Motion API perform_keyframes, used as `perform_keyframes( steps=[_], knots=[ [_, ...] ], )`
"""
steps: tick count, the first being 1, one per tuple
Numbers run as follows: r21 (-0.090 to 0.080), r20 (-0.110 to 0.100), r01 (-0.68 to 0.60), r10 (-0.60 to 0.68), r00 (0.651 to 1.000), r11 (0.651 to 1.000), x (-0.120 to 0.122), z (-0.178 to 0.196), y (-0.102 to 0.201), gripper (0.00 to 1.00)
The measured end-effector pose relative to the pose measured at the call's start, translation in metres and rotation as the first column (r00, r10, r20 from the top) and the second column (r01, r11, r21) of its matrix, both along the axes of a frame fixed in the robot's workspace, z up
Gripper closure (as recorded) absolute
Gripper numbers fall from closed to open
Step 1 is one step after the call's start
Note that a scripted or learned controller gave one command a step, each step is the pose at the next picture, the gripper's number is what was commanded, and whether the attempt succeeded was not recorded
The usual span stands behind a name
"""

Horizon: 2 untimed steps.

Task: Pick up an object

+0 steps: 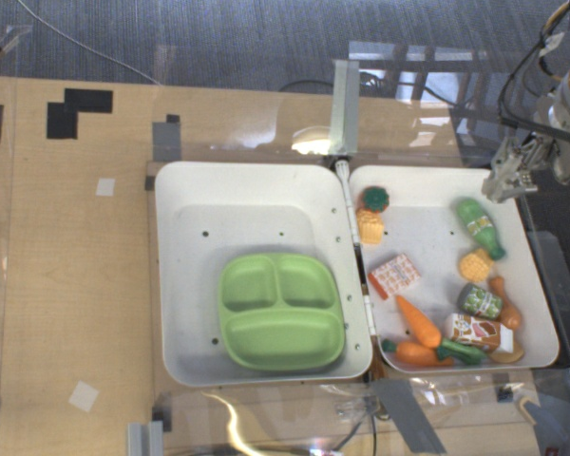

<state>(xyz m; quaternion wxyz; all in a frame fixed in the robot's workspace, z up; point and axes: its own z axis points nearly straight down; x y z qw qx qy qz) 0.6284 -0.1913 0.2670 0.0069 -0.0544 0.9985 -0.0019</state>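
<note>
Two white bins (256,183); one green divided plate (280,310); two carrots (418,319); two corn pieces (370,226); one green bottle (480,226).

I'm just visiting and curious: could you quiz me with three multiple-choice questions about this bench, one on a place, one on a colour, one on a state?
1. Where is the divided plate?
A. left bin
B. right bin
C. on the floor

2. What colour is that plate?
A. red
B. green
C. blue

3. Where is the gripper?
A. inside the left bin
B. pressed on the plate
C. above the right bin's far right corner, clear of the toys

Answers: 1 A, it lies in the left bin. 2 B, it is light green. 3 C, it hangs near that corner.
</note>
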Motion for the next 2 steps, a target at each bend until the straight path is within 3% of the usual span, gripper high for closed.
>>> perform_keyframes(
  steps=[1,2],
  knots=[
    [0.005,0.001,0.234,-0.234,0.972,0.972,0.043,0.041,0.026,1.0],
    [0.001,-0.008,-0.062,0.062,0.998,0.998,0.008,-0.059,-0.015,1.0]
  ],
)
